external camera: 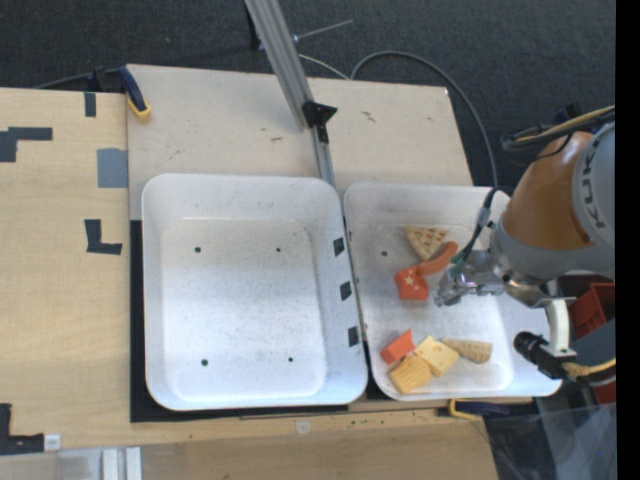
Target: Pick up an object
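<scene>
The right bin holds several small food-like pieces. A tan waffle-patterned wedge lies near its middle, with an orange-red sausage shape just below it and a red chunk to the lower left. Toward the front lie an orange-red block, a yellow cheese block, a tan square cracker and a beige cone shape. My gripper hangs low over the bin, just right of the red chunk and beside the sausage's lower end.
The left bin sits beside the right one, sharing a raised rim. A metal pole slants across the back of the bench. The arm's orange band and cables crowd the right side.
</scene>
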Motion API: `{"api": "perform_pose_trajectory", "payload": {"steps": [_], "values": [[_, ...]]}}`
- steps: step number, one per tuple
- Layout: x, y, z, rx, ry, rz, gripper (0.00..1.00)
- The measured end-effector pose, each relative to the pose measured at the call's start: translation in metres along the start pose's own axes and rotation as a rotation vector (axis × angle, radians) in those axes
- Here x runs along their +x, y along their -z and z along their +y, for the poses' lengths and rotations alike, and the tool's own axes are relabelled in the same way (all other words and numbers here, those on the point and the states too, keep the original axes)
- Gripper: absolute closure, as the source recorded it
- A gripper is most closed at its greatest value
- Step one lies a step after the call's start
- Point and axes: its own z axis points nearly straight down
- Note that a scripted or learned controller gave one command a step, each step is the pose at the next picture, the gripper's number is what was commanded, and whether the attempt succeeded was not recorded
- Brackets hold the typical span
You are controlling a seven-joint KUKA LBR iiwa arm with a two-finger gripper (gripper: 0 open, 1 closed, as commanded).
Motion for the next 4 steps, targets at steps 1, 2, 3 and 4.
{"api": "perform_pose_trajectory", "payload": {"steps": [1, 2, 3, 4], "values": [[0.005, 0.047, -0.007, -0.001, 0.000, 0.000, 1.00], [0.008, 0.109, -0.002, -0.004, 0.001, -0.001, 1.00], [0.064, 0.114, -0.001, 0.003, 0.006, 0.003, 1.00], [0.125, 0.114, -0.002, 0.004, 0.006, 0.003, 1.00]]}}
